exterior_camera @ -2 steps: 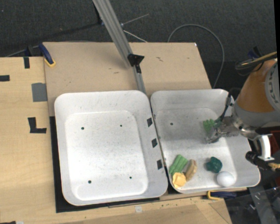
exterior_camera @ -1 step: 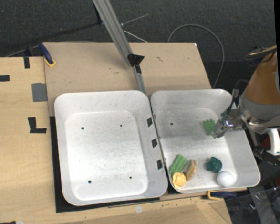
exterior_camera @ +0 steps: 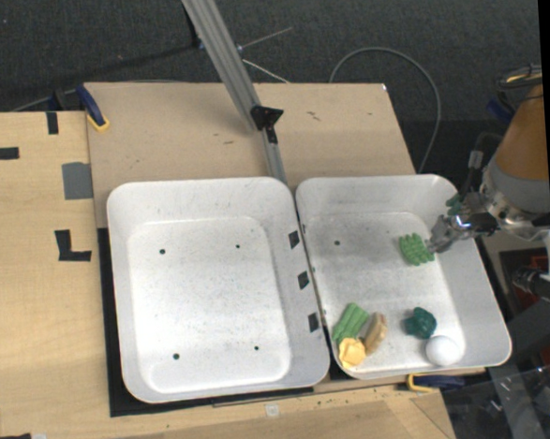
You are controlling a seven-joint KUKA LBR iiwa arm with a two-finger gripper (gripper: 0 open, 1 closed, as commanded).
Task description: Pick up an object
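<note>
While the grey arm with orange band (exterior_camera: 524, 154) reaches in from the right, its two-finger gripper (exterior_camera: 443, 238) sits low over the right white bin (exterior_camera: 367, 198), just beside a light green ridged block (exterior_camera: 414, 248); contact unclear, finger state cannot tell. Near edge of that bin: green ribbed piece (exterior_camera: 351, 321), tan stick (exterior_camera: 374, 331), yellow lump (exterior_camera: 351, 352), dark green lump (exterior_camera: 419, 323), white ball (exterior_camera: 442, 349). Left white bin (exterior_camera: 198, 196) alongside.

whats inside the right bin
In the right bin: a green studded block by the gripper, a green ridged piece, tan piece, yellow piece, dark green lump, white ball.
</note>
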